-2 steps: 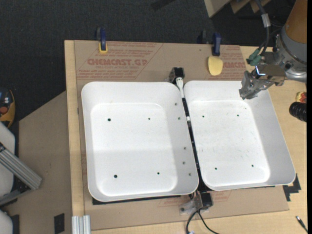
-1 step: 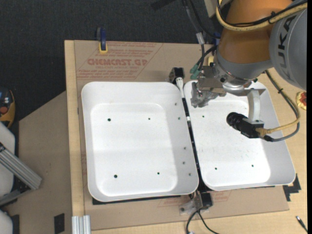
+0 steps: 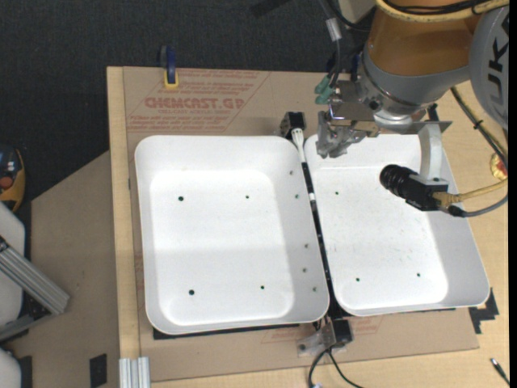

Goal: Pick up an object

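The object to be picked cannot be identified from this view. The gripper (image 3: 334, 142) hangs over the 11 o'clock corner of the right bin (image 3: 388, 249), close to the rim it shares with the left bin (image 3: 218, 241). Whether the gripper is open or closed cannot be told.

A black clip (image 3: 291, 124) sits at the 12 o'clock end of that shared rim, just beside the gripper at its 9 o'clock. A blue-and-yellow clamp (image 3: 169, 67) grips the cardboard sheet (image 3: 202, 99) at 11 o'clock.

The arm (image 3: 420, 31) enters from 1 o'clock, wrist pointed down.
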Motion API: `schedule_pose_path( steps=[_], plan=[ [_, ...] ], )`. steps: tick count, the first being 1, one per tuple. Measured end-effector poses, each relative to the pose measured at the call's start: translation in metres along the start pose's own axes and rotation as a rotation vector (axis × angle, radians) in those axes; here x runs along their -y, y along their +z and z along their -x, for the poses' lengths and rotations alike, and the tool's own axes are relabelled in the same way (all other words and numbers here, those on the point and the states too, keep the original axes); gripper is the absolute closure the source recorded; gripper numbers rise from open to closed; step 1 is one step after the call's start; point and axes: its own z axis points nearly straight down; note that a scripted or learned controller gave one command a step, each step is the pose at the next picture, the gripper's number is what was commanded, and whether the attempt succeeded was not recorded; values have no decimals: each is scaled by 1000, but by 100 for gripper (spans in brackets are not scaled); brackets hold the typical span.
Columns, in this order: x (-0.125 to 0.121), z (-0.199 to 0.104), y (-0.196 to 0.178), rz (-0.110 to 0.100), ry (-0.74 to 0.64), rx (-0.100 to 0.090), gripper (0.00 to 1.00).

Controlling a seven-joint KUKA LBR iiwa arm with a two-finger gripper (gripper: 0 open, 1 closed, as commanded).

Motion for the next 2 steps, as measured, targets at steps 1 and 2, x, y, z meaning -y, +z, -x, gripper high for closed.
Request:
schedule_pose_path(
  steps=[1,2],
  plan=[
    [-7,-38,89,-18,0,2,100],
    [-80,33,-2,8,11,5,100]
  ],
)
